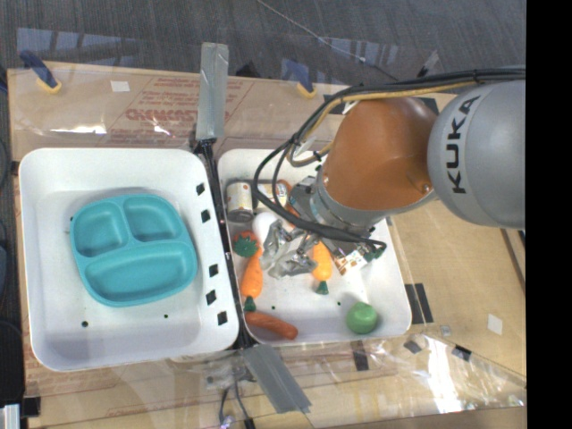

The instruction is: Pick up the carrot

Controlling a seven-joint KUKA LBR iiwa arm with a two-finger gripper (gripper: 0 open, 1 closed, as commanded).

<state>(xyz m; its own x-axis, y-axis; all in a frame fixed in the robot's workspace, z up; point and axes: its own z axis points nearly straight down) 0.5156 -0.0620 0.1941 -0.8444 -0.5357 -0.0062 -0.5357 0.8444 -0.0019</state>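
Carrot: lying in right bin, just left of gripper. Fingers parted, gripping nothing. Step: approach. Next: shift left over carrot, descend, close.

Grey arm w/ black "KUKA" lettering, orange band, black cables, metal pincer.

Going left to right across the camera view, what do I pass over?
Blue divided plate → carrot → gripper → second small carrot → green ball.
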